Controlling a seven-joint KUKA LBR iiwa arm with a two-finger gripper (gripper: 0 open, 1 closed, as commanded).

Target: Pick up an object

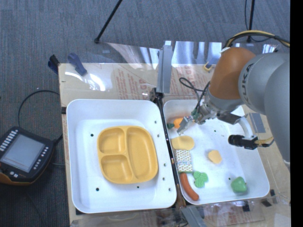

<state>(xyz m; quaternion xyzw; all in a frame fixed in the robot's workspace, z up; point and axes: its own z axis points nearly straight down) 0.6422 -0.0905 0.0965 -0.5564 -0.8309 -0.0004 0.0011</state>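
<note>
Grey arm (265, 79) reaching in from the right; hand (185, 123) low, angled down-left

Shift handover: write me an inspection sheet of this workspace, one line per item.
Surface: bench with two white bins side by side, left bin and right bin.
Job's things: in the right bin, an orange piece, yellow oval, small yellow piece, checkered block, red sausage, green toy, green pepper.
Clutter: yellow divided plate in the left bin.
Grippers: gripper low over the right bin's top left corner, beside the orange piece; grip state cannot be judged.
Cables: black cable looping by the wrist; yellow hose over the arm.
Surroundings: grey carpet; teach pendant on the floor at left.
</note>
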